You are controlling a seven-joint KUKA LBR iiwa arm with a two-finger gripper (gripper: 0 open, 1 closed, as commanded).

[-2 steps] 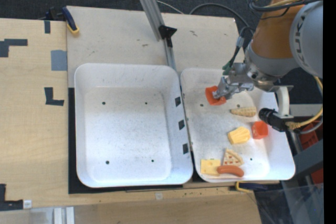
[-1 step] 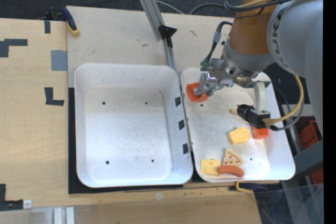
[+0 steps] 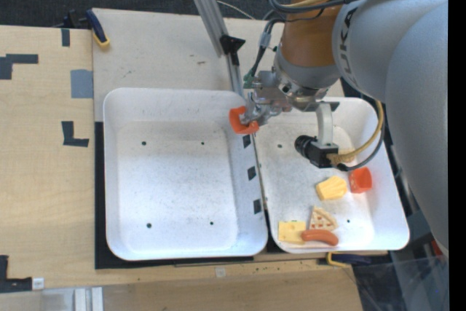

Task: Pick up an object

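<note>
Risk: orange piece (image 3: 241, 120) slipping from hand (image 3: 251, 115) over the rim btwn the two bins.
Hand looks closed narrow on the small orange piece, right above the divide, left bin (image 3: 131, 102) on one side, right bin (image 3: 378, 229) w/ yellow block (image 3: 332, 189), orange cube (image 3: 360, 179) & other bits on the other. Grip seems edge-only, so any jolt or swing could drop it; hold can't be fully confirmed.

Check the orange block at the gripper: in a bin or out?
Out. The orange block sits between the gripper fingers, over the rims between the left bin and right bin.
</note>
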